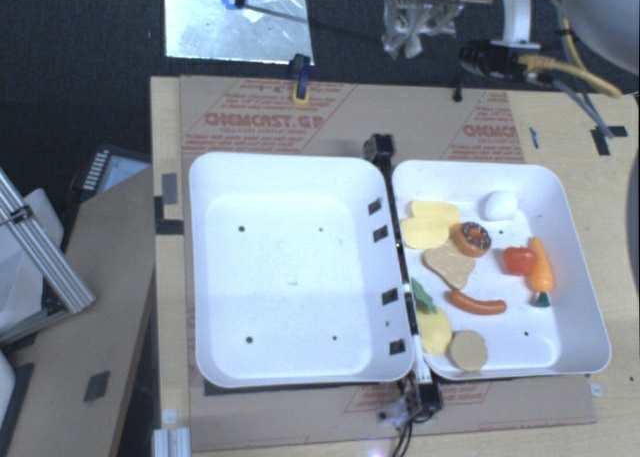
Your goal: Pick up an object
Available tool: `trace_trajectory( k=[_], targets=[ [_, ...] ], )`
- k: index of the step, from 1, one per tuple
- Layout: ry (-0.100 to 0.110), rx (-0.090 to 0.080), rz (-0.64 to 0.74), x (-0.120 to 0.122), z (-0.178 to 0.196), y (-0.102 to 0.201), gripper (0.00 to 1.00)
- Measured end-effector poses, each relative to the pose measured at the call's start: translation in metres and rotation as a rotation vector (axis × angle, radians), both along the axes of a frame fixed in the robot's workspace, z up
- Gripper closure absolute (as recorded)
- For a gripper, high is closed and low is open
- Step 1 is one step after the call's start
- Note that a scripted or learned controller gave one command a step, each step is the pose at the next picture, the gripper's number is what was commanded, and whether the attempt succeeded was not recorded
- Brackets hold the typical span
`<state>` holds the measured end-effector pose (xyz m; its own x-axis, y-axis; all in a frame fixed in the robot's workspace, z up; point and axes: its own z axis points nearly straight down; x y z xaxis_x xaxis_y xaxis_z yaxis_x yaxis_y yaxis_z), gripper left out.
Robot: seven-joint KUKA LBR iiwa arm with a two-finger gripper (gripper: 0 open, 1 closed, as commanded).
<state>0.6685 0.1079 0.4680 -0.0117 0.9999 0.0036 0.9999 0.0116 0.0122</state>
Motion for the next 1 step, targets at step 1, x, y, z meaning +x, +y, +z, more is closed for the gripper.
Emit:
trace_trajectory(
  k=[1],
  targets=[
    [0.002,0.0,-0.001,-0.0007,0.0722,0.057,1.0]
  ],
)
